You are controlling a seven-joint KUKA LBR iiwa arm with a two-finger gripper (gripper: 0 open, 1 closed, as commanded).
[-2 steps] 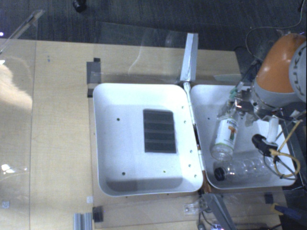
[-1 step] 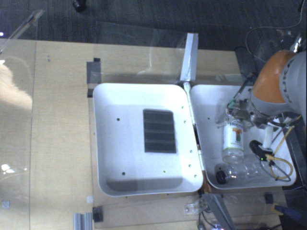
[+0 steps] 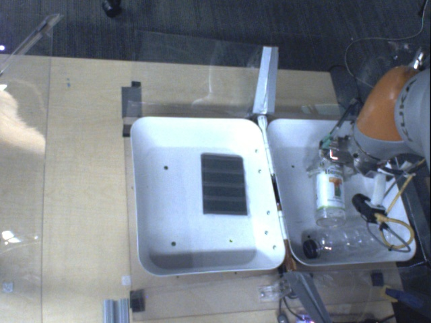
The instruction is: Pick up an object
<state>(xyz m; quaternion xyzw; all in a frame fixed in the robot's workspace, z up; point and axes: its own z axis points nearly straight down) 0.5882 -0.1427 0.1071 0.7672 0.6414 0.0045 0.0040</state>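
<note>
We judge bottle (image 3: 330, 192) just below gripper (image 3: 335, 155) light, slippery, squashy; grasp mid-body. Gripper state: cannot tell.

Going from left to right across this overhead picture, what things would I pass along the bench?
Left white bin → dark ridged block lying in it → right white bin → upright bottle with a white label → orange band of the arm.

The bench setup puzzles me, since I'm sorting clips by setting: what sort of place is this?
Most likely a robotics lab's bin-picking station. Two shallow white bins, the left bin and the right bin, sit on a wooden bench, a clear plastic bottle lies in the right one, and a grey and orange robot arm reaches over it.
</note>
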